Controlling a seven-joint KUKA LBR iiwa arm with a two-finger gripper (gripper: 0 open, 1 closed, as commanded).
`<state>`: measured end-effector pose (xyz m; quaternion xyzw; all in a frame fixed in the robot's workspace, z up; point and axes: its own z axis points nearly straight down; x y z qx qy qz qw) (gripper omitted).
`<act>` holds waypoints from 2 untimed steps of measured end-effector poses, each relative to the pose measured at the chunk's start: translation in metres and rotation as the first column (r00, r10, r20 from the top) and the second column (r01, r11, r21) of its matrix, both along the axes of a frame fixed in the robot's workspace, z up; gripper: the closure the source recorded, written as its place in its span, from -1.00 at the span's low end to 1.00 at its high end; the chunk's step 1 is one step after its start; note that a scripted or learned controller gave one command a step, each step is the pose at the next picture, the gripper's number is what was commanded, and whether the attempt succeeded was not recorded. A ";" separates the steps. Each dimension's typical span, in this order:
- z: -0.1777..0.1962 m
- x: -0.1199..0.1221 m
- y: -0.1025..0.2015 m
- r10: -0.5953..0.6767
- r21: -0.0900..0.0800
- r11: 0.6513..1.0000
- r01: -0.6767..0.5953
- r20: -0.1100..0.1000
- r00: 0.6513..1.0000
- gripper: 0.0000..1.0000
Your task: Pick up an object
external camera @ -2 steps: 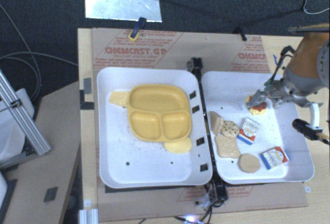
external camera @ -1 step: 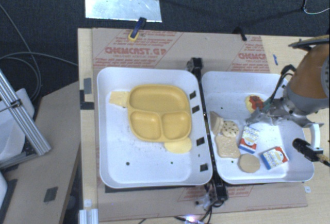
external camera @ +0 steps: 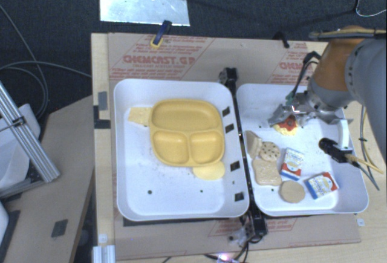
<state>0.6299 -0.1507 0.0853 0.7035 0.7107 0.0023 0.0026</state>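
The grey arm with the orange band (external camera: 338, 71) reaches in from three o'clock, and its pincer (external camera: 289, 112) hangs low over the right-hand shallow white bin (external camera: 357, 195), at about twelve o'clock of the things in it. Just beneath sits a small red-and-yellow toy piece (external camera: 286, 127), the likeliest target. Whether the pincer is released or clenched cannot be told. This looks like the descent onto the grasp. Next it would need to settle around the piece, clench, and lift straight up, clear of the tan cracker-like pieces (external camera: 264, 162) at six o'clock.
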 end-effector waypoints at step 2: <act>0.013 -0.001 -0.004 -0.004 -0.002 1.000 0.004 0.003 1.000 -1.00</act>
